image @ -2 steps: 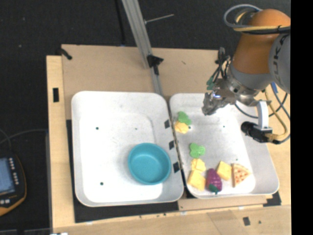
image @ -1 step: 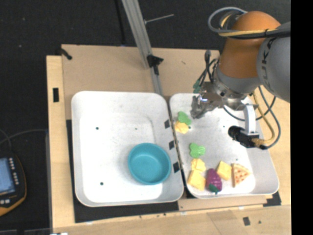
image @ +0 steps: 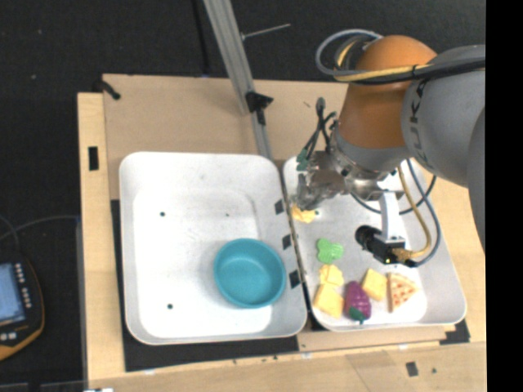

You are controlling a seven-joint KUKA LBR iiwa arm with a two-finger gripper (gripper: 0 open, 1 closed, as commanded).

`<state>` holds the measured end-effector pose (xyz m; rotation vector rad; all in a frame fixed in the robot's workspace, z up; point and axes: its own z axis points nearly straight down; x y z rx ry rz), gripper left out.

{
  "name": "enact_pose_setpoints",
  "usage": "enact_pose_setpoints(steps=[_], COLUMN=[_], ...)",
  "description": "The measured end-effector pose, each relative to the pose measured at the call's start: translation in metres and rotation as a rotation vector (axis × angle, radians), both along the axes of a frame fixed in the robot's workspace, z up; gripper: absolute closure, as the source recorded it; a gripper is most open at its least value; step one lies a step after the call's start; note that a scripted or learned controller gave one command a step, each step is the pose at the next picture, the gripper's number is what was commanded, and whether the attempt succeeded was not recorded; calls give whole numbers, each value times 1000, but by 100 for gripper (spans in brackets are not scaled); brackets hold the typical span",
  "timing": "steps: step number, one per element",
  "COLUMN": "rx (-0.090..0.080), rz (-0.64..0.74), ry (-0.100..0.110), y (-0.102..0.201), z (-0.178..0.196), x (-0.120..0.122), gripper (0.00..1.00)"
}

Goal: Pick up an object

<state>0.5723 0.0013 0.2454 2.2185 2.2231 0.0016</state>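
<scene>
The arm comes in from the right and the tool (image: 308, 193) is down in the right bin (image: 445, 296), up near its top-left corner, right against the divider between the two bins. There's a small yellow piece (image: 305, 214) just under the tip, touching or nearly so, but I honestly can't tell if it's actually pinched or how wide the tool is, too much clutter there. The rest of the toys sit lower in that same bin: a green piece (image: 328, 251), yellow blocks (image: 329, 294), purple grapes (image: 358, 300), a yellow wedge (image: 374, 283) and a pizza slice (image: 400, 289). The left bin (image: 163, 186) has a blue bowl (image: 248, 273) near its lower right. Both bins sit on the desk (image: 180, 113).
</scene>
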Motion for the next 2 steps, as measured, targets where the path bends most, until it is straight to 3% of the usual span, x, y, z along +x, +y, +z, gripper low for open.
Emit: enact_pose_setpoints(steps=[1,2], rx=[1,2], rz=[1,-1], ry=[1,0], y=[53,53], z=[-9,-9], x=[-16,-16], gripper=[100,0])
